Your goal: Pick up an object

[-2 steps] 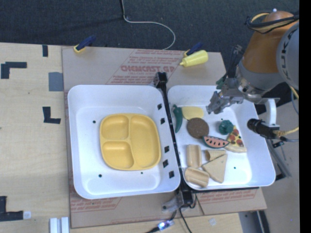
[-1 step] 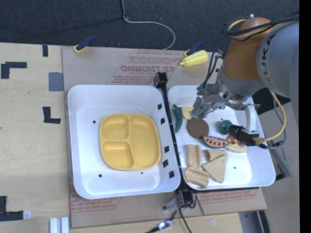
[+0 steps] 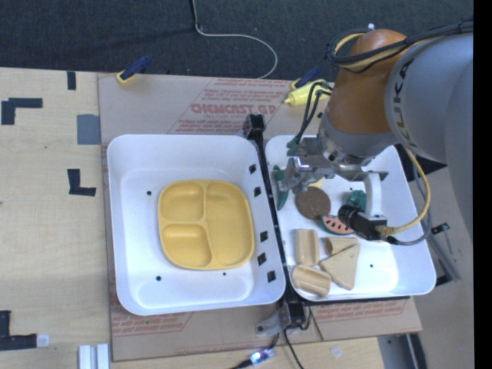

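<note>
While the gripper [image 3: 296, 177] hung low over the far left part of the right bin [image 3: 400, 271], its grip impossible to judge, a brown round cookie [image 3: 313, 203] lay just beside it to the right and nearer, with bread pieces [image 3: 327, 261] nearer still.

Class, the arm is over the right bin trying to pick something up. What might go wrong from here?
1. The toys lie crowded together, so the gripper may nudge neighbours or catch two.
2. The gripper hangs near the divider between the bins and might strike it on descent.
</note>
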Tool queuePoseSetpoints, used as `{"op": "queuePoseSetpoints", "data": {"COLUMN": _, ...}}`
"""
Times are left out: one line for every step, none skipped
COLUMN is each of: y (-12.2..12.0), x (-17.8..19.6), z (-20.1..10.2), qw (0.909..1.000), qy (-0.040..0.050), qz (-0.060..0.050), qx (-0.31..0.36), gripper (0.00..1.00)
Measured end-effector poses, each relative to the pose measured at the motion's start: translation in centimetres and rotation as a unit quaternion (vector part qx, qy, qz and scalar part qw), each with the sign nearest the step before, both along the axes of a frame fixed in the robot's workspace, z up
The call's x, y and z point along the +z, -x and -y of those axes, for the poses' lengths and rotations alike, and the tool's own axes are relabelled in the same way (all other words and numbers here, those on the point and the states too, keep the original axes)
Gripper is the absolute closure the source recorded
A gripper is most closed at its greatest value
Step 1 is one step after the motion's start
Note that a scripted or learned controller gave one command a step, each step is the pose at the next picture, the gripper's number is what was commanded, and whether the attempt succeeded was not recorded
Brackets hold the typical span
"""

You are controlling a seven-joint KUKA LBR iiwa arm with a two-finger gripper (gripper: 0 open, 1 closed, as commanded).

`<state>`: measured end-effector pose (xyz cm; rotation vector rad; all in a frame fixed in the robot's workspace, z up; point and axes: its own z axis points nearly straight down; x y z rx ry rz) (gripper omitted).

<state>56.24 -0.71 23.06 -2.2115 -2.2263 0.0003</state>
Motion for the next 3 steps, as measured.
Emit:
{"op": "queuePoseSetpoints", "data": {"y": 1.3, "x": 0.2, "z": -5.7, "qw": 1.0, "qy": 0.0001, "qz": 0.0, "qx": 0.001, "gripper": 1.0}}
{"op": "queuePoseSetpoints", "data": {"y": 4.8, "x": -0.2, "z": -10.1, "qw": 1.0, "qy": 0.0008, "qz": -0.001, "qx": 0.0, "gripper": 1.0}}
{"op": "queuePoseSetpoints", "data": {"y": 3.3, "x": -0.6, "z": -10.6, "qw": 1.0, "qy": 0.0012, "qz": 0.0, "qx": -0.002, "gripper": 1.0}}
